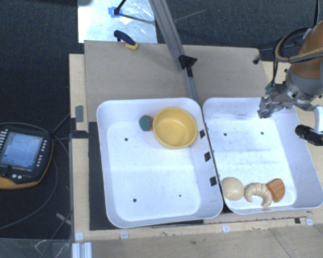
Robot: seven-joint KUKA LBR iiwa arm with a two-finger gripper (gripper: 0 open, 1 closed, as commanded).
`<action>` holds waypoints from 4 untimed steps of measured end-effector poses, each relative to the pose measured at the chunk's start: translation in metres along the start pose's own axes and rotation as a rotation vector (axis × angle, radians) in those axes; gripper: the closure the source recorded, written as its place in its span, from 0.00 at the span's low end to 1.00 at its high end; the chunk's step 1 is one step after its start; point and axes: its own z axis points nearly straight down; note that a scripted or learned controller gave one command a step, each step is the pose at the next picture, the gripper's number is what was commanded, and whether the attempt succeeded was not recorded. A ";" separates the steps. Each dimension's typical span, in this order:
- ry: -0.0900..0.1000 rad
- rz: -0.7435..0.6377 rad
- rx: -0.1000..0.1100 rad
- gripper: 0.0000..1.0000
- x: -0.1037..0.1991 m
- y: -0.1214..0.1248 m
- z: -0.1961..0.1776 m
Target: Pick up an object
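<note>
Task barely begun, by the look of it: nothing lifted yet. Grey two-finger gripper poised over the far edge of the right shallow white plastic bin, near its far right corner, well apart from every object. Finger state: cannot tell, too small and dark at this angle. Nothing visible between them. Candidate objects all resting in bins: pale round bread-roll-like lump, beige curved croissant-shaped piece and orange-brown wedge bunched along the near edge of the right bin, touching or nearly so. Yellow round plastic bowl and small dark green ball just beside it at the far edge of the left shallow white plastic bin. Left to do, judging from this: choosing a target, descent, closing, lift.
</note>
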 end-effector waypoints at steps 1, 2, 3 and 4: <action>0.000 0.000 0.000 1.00 0.007 0.004 -0.047; 0.000 0.000 -0.001 1.00 0.007 0.005 -0.098; 0.002 -0.002 0.005 1.00 0.052 -0.016 -0.086; 0.002 -0.003 0.005 1.00 0.102 -0.039 -0.076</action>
